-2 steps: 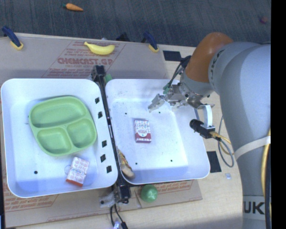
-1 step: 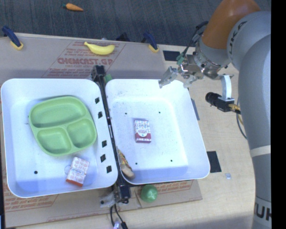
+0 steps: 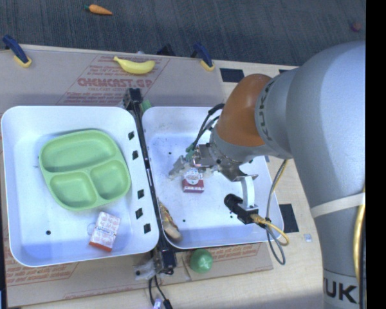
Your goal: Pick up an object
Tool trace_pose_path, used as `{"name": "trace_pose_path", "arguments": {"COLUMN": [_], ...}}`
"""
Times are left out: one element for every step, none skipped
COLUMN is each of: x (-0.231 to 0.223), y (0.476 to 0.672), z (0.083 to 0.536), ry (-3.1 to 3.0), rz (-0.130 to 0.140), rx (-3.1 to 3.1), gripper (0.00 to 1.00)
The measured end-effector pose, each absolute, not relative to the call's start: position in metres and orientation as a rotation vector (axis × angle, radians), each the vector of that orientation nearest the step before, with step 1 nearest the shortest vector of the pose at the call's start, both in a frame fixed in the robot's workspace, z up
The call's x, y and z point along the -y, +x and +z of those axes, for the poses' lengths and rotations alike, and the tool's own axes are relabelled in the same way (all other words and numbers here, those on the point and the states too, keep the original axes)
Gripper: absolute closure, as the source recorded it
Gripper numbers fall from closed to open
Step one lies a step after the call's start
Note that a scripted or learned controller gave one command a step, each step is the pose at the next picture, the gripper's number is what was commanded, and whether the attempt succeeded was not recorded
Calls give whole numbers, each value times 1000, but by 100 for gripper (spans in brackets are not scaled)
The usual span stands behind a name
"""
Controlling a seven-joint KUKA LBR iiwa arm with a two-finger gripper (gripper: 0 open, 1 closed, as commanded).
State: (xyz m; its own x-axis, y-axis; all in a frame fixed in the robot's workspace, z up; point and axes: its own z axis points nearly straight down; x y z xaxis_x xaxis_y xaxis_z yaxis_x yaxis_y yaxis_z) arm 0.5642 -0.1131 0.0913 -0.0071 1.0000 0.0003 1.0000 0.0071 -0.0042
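A green tray [image 3: 83, 168] with three compartments lies in the left bin [image 3: 13, 192], and a small red-and-white packet [image 3: 105, 230] sits near that bin's lower edge. At the top centre, a yellow banana [image 3: 135, 64] rests on the cardboard [image 3: 90, 82]. A green ball [image 3: 201, 261] sits below the right bin [image 3: 174, 127]. An orange carrot [image 3: 100, 9] lies on the floor at upper left.

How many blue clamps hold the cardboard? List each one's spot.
2: one blue clamp at the cardboard's far-left corner, another on its far edge above the right bin. Others may be hidden.
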Motion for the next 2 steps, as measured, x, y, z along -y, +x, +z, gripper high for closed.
{"name": "trace_pose_path", "arguments": {"x": [114,134], "y": [564,492], "z": [101,220], "ry": [-2207,-2217], "rz": [8,1], "rx": [2231,2225], "gripper": [100,100]}}
